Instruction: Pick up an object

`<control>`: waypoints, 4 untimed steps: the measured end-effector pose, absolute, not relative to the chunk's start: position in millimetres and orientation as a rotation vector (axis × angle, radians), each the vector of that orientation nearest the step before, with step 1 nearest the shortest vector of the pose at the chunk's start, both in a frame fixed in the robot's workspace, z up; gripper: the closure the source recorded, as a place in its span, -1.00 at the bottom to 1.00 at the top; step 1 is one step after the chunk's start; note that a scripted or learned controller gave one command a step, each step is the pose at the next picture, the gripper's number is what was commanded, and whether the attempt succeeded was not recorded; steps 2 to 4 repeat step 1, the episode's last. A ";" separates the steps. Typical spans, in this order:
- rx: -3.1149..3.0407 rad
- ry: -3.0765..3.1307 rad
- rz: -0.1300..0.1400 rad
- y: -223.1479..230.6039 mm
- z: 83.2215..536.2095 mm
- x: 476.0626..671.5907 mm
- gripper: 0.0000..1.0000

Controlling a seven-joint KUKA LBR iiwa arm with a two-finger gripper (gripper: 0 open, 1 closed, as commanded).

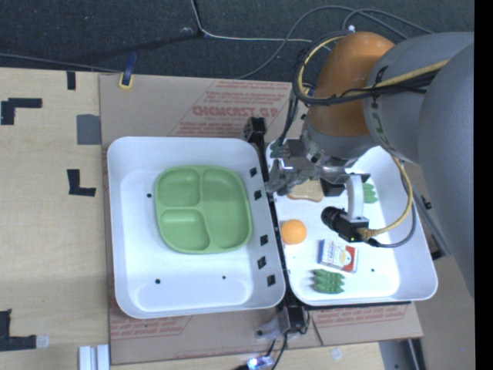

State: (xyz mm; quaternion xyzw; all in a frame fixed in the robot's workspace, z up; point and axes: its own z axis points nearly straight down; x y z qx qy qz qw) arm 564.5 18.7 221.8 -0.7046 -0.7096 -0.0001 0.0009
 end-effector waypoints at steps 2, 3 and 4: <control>-2.213 -2.228 -0.001 68.1 231.4 573.7 1.00; -2.213 -2.228 -0.001 68.1 231.4 573.7 1.00; -2.213 -2.228 -0.001 68.1 231.4 573.7 1.00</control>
